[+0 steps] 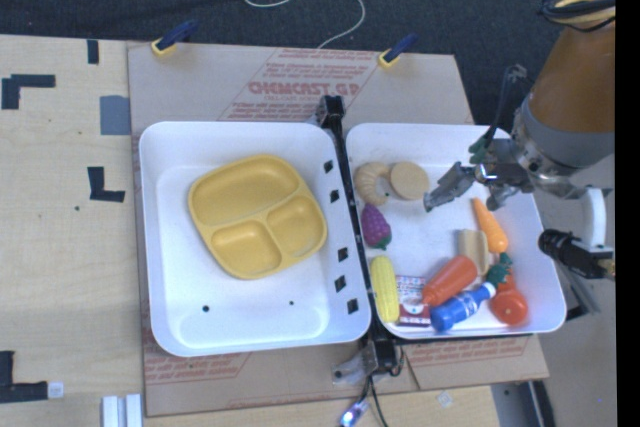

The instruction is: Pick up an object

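Toys: a heap of toy food lies in the right bin (452, 137), none of it between the jaws.
Jaws (468, 194): spread wide and empty, one dark finger (447, 187) reaching left toward the cookie, the other near the small carrot's top; they hang over the bin's upper middle.
Arm (572, 100): grey with an orange band, coming in from the right above the bin's right rim.
Cookie (408, 180): round, tan, flat, near the bin's top left, just beside a pale croissant (372, 179) on its left.
Grapes (376, 227): purple, below the croissant, by the divider.
Corn (383, 287): yellow, lengthwise along the left wall, low in the bin.
Small carrot (490, 226): orange, slanted, just below the jaws.
Big carrot (450, 280): orange, lying over a red-and-white packet (410, 293).
Bottle (462, 307): blue, at the bottom, beside a red tomato (510, 306).
Left bin (165, 245): holds a yellow divided tray (257, 214).
Tabletop (60, 265): wood, with cardboard (290, 85) under both bins.
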### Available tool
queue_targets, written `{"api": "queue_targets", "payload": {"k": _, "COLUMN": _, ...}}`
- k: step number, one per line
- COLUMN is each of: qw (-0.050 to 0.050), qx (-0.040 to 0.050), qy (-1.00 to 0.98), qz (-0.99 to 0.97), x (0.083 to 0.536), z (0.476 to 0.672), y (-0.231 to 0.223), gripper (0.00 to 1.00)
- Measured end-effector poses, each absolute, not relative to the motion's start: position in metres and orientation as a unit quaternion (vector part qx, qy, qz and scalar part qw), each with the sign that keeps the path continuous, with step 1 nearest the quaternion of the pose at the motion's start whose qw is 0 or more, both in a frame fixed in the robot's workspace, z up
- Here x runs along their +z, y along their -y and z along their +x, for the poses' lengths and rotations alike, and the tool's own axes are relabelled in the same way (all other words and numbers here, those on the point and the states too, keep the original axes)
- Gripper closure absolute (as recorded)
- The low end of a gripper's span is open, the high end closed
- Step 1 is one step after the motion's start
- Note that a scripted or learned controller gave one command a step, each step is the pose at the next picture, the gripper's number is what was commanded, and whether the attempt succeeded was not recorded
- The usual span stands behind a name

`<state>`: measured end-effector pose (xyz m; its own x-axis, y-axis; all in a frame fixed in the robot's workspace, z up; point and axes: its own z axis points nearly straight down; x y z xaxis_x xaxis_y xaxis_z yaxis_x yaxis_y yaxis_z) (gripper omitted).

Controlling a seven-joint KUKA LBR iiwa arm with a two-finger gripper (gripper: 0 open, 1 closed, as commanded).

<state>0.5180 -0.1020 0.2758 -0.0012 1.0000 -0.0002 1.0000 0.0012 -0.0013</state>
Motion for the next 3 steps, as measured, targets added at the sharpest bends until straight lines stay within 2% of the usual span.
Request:
{"api": "queue_targets", "payload": {"k": 1, "qw": 0.001, "qx": 0.0009, "qy": 0.708, "qz": -0.706, "x": 0.286, "z": 0.518, "y": 0.102, "gripper": 1.00}}
{"api": "queue_targets", "payload": {"k": 2, "qw": 0.000, "qx": -0.0012, "qy": 0.709, "qz": -0.705, "x": 0.336, "z": 0.483, "y": 0.062, "gripper": 1.00}}
{"api": "queue_targets", "payload": {"k": 3, "qw": 0.007, "qx": 0.0057, "qy": 0.707, "qz": -0.707, "x": 0.175, "z": 0.480, "y": 0.049, "gripper": 1.00}}
